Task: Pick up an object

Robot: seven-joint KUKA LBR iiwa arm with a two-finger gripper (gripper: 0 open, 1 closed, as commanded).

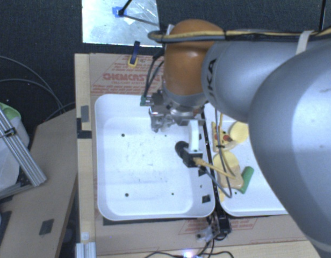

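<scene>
My gripper (159, 122) hangs over the far right part of the left white bin (117, 160), just under the orange band of the wrist. Nothing shows between or below its tip. In the right white bin (262, 206), partly hidden by the arm, lie a pale yellow round piece (239, 131), a yellow-tan object (233, 171) and a green cylinder-like thing (246, 177) near the bin's front. A small red-marked item (225, 138) lies beside the yellow round piece.
The grey arm covers most of the right bin and the upper right of the view. A shiny metal sheet (120, 12) lies beyond the bins, with a blue and yellow clamp (134, 54) on the cardboard. An aluminium frame (18, 149) stands at left.
</scene>
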